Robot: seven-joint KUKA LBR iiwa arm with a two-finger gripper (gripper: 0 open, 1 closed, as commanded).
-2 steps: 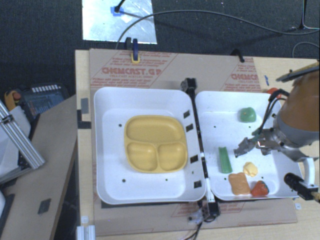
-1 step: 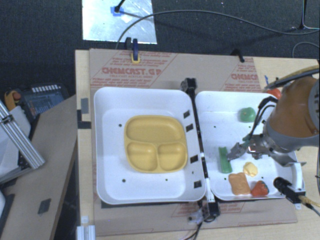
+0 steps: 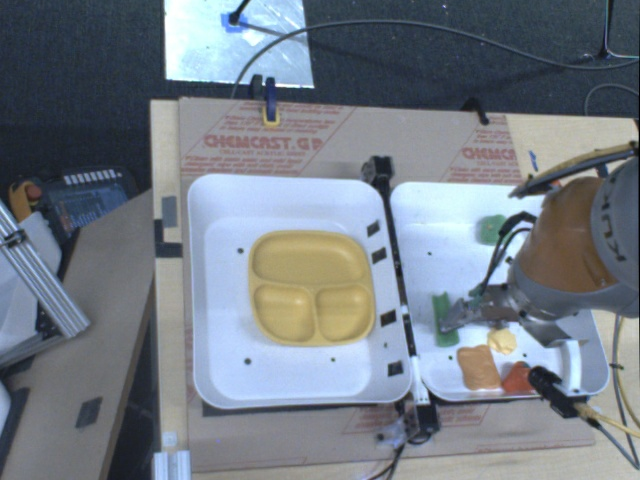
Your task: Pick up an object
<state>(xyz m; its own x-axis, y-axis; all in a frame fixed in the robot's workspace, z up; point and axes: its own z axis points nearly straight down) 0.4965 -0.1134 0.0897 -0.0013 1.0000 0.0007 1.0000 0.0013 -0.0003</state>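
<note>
Within the right bin, the claw is lowered at a green piece, seemingly pinching it, so lifting is called for next.

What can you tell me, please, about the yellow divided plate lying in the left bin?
The yellow divided plate looks like matte moulded plastic, a rounded rectangle with a raised rim. Ridges split it into three wells: one wide well along the far side and two smaller ones along the near side. It lies flat and right side up near the middle of the left bin, resting on its floor, with nothing in the wells. It stands apart from the bin's walls.
</note>
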